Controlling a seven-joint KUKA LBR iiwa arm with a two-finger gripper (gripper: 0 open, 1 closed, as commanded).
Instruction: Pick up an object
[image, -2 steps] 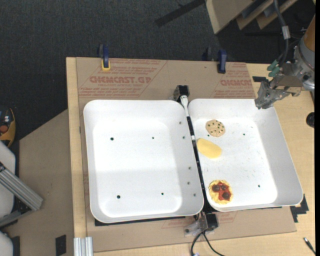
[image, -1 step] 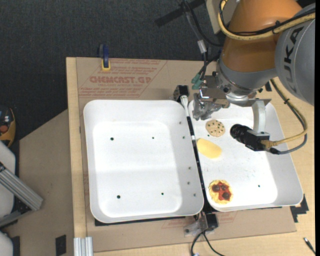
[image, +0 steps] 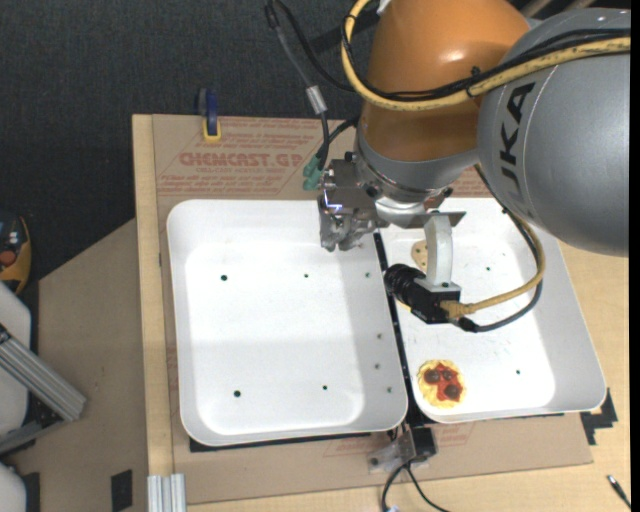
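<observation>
A small round yellow disc with red and dark toppings, like a toy pizza (image: 441, 383), lies near the front left corner of the right bin (image: 510, 320). A pale speckled cookie-like piece (image: 421, 251) lies further back in that bin, partly hidden behind the robot's bracket. My gripper (image: 340, 228) hangs under the orange wrist at the back right corner of the left bin (image: 260, 330), close to the divide between the bins. Nothing can be seen held in it.
Both bins rest on a brown board (image: 250, 150) printed with red lettering, held by a blue clamp (image: 209, 112) at the back. The big grey and orange arm covers the back of the right bin. An aluminium rail (image: 40, 380) lies off the board at the left.
</observation>
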